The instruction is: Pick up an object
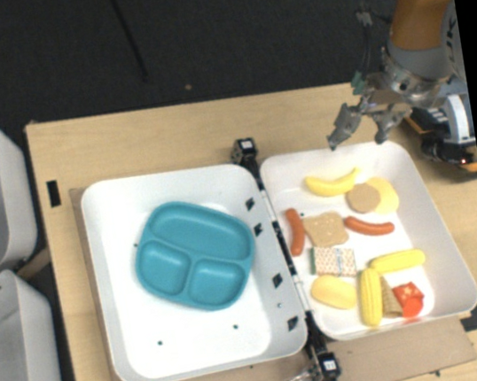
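On the bench (69, 257) sit two white bins side by side: the left bin (123, 338) holds a blue tray (195, 255), the right bin (443, 260) holds the toy food. Over the far right corner of the right bin hangs the arm (415, 27), and below it the gripper (361, 128), its two fingers spread wide with nothing between them.

Every candidate lies toward the near side from the jaws, inside the right bin. Nearest is the banana (332, 183), just below the fingertips, its long axis running left to right across the bin, roughly in line with the spread of the fingers. That suggests the jaws would need a turn to close across its narrow width. Beside it lie a round brown disc (365, 198) on a yellow piece (386, 193), then a sausage (370, 226), a toast slice (325, 230) and a red sausage (295, 231) by the left wall. Farther off are two corn cobs (399, 260) (371, 296), a lemon-like piece (334, 292) and a red item (409, 299).

How high the fingertips stand above the bin floor is hard to judge from this slant. The arm's upper part is cut off at the frame edge, and the red item's shape is too small to make out.
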Controlling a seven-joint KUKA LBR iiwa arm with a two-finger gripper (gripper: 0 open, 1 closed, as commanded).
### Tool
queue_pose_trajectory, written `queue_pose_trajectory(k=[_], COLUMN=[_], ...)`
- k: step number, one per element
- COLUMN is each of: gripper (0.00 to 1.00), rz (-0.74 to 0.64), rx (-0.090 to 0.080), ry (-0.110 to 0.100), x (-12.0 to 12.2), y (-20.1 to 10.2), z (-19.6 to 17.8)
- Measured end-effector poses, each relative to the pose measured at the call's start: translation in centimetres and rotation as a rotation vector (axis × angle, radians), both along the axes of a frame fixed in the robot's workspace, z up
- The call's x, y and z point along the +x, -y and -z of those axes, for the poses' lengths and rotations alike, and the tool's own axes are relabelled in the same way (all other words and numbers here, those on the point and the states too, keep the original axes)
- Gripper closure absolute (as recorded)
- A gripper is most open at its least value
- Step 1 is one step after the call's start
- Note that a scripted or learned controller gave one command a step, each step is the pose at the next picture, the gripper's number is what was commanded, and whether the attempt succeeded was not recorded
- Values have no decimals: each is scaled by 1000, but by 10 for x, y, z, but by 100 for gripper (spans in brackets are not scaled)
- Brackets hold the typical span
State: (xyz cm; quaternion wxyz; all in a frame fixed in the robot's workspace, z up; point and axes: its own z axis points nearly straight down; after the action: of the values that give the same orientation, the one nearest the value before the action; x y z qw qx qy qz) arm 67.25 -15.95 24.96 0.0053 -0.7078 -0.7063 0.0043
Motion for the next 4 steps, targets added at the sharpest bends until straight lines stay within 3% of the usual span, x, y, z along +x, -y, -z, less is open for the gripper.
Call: queue_pose_trajectory(k=[1,4], gripper=[0,0], rz=[-1,-8], rx=[-1,-3], ry=[12,9], x=[2,12], y=[-1,-9], z=[-8,153])
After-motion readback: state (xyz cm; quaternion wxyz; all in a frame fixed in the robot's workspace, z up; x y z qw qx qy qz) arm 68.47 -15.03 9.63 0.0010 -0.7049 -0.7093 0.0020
